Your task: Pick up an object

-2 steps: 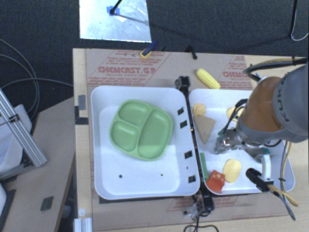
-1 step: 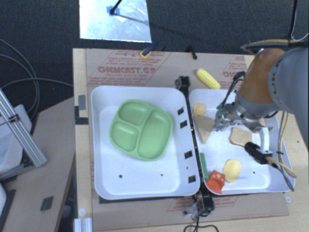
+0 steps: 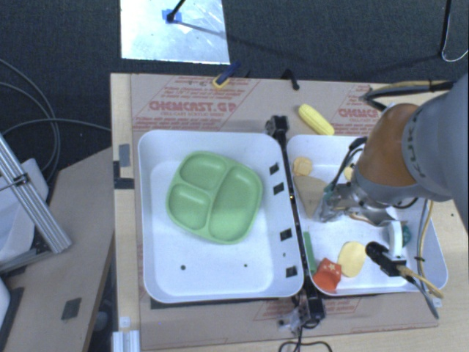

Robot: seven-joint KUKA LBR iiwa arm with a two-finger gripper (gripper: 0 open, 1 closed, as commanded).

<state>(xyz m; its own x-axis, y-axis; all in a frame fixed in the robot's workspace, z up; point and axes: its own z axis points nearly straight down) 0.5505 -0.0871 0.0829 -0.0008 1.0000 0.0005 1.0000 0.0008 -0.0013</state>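
Observation:
My gripper point(image 3: 327, 205) is low in the right bin point(image 3: 432, 270), near its left side, with the grey arm and its orange band reaching in from the right. It sits right beside a tan wedge-shaped piece point(image 3: 311, 192), at that piece's right edge. A small yellow item point(image 3: 302, 166) lies just above the wedge. Toward the front of the bin lie a pale yellow piece point(image 3: 352, 258), a red object point(image 3: 327, 273) and a thin green stick point(image 3: 308, 246). I see nothing lifted between the fingers.
The left bin point(image 3: 165, 270) holds a green divided plate point(image 3: 215, 196). A yellow corn cob point(image 3: 316, 119) lies on the cardboard behind the right bin. A black divider with clips point(image 3: 287, 196) runs between the bins.

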